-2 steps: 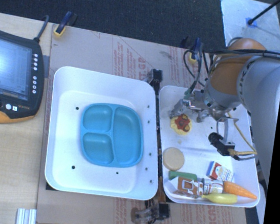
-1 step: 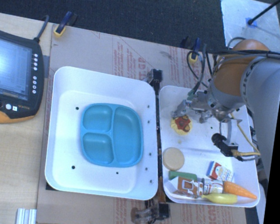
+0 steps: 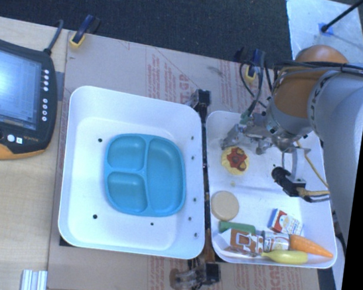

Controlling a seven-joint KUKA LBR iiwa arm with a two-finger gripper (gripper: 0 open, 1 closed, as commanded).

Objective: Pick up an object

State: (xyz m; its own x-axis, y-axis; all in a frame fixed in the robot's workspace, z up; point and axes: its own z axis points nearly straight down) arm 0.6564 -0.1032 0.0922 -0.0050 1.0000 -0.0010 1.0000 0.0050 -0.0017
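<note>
the fingers look spread apart with nothing between them, so the gripper is open and holding nothing, though it's a tangle of metal from this angle and the tips are hard to pick out. it's over the far end of the right bin, and just beside it on the near side is a yellow round piece with a red blob on top; can't tell if a finger touches it. further toward the near end of that bin there's a tan disc, a green block, a small carton, a carrot, a yellow-green thing and a brown and white pack, all bunched together and overlapping, so that last one is hard to identify. the arm covers the bin's far right corner. the left bin has a blue divided plate in the middle. a control pad sits on the counter well off to the left, cut by the frame edge.
</note>
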